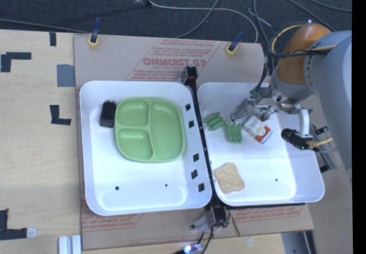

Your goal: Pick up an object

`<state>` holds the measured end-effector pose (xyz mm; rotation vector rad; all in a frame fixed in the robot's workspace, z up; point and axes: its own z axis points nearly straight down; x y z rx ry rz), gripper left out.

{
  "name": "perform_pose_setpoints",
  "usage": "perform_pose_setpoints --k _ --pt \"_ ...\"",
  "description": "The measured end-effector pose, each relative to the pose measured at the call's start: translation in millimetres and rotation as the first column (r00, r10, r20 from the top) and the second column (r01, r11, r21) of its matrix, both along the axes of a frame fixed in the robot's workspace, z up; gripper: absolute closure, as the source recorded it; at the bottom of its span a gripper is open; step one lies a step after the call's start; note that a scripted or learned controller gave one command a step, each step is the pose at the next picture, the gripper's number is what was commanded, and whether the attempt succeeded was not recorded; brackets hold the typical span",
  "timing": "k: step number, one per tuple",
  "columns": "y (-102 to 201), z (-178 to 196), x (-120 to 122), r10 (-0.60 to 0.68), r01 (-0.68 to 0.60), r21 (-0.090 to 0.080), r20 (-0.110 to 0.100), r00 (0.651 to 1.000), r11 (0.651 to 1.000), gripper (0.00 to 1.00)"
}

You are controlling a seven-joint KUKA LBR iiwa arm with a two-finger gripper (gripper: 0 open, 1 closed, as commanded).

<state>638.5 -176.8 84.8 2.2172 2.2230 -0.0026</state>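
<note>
My gripper (252, 111) hangs over the right bin (286, 187), near its upper middle, reaching in from the right. Just below it lies a small white box with red and orange print (260, 131). Left of the box is a ridged green piece (233, 132), and further left a green pod-shaped piece (214, 120). A tan flat biscuit-like piece (229, 177) lies near the bin's front left corner. I see nothing held by the gripper.
The left bin (97, 184) holds a green divided plate (150, 129) with a small black block (107, 114) beside its left edge. A black divider strip (197, 133) runs between the bins. Cables trail across the dark floor behind the bench.
</note>
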Motion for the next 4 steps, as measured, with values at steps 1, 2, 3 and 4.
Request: perform_pose_setpoints --k 1,2,3,4 --pt "-0.2 12.0 1.1 0.001 -0.001 -0.002 0.003 1.000 1.000 1.00" --pt "0.8 76.3 2.9 -0.001 0.001 0.001 0.005 1.000 1.000 1.00" --pt "4.8 137.7 -1.7 -0.001 0.001 0.001 0.006 1.000 1.000 1.00" --pt "5.1 160.0 -1.0 -0.001 0.001 0.002 0.002 1.000 1.000 1.00"
